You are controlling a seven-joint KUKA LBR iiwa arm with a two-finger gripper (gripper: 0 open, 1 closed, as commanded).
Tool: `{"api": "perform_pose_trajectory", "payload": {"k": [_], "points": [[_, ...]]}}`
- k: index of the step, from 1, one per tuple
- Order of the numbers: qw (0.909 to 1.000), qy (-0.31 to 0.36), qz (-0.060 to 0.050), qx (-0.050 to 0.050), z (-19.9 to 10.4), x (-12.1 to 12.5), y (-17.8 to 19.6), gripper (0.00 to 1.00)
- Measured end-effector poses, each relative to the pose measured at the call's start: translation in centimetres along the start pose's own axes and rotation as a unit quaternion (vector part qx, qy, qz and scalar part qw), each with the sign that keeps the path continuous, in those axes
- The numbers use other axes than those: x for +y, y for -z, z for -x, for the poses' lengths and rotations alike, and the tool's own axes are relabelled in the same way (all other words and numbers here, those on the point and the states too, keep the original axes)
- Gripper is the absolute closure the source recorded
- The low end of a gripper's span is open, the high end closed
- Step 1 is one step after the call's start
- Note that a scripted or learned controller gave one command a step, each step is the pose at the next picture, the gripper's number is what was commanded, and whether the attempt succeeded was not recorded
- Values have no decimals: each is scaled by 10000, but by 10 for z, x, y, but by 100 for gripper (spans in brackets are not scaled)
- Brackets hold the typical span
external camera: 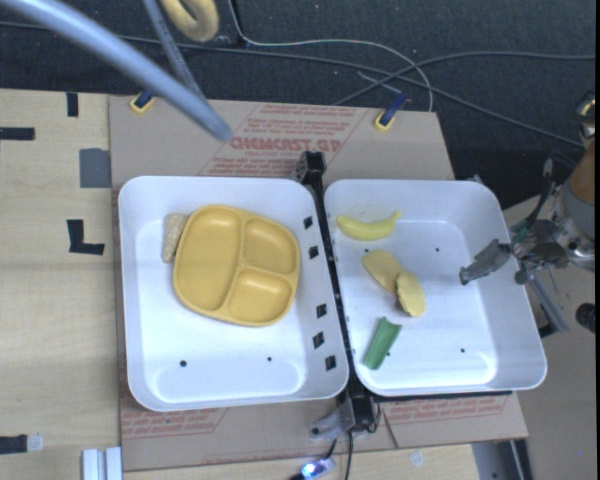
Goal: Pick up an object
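We look down at a slant on a bench point(40, 268) of pale wood, partly covered by a brown cardboard sheet point(280, 138) with red printing, and beyond it a dark floor crossed by thin cables. On the cardboard sit two shallow white bins side by side, joined along a black clipped seam. The left bin point(150, 368) holds a yellow divided plate point(236, 265) with three compartments, lying flat near the bin's middle, and a small tan sponge-like block point(172, 236) tucked against the plate's left edge. The right bin point(480, 358) holds four small things: a yellow banana point(367, 226) lying toward the far left corner, a pale yellow chunk point(382, 267) near the middle, a second yellow piece point(410, 294) touching it on its near right side, and a green stick-shaped piece point(381, 342) lying nearer us, just apart from them. The arm reaches in at the right edge, and its hand point(485, 263) hovers over the right side of the right bin, well apart from the objects. One dark finger point(480, 265) points left; we cannot tell whether the fingers are spread or closed, and nothing shows between them.
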State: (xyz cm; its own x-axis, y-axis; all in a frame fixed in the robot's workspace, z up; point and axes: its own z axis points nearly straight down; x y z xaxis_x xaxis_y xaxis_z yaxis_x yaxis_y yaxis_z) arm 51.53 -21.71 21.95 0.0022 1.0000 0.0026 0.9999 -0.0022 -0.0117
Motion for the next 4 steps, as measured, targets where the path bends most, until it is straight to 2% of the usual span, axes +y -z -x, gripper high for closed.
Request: {"api": "perform_pose_trajectory", "payload": {"k": [1, 3, 4], "points": [[10000, 15, 50, -14, 0, 3, 5, 0], [10000, 20, 21, -4, -18, 13, -107, 0], [10000, 18, 63, -28, -18, 14, -135, 0]]}}
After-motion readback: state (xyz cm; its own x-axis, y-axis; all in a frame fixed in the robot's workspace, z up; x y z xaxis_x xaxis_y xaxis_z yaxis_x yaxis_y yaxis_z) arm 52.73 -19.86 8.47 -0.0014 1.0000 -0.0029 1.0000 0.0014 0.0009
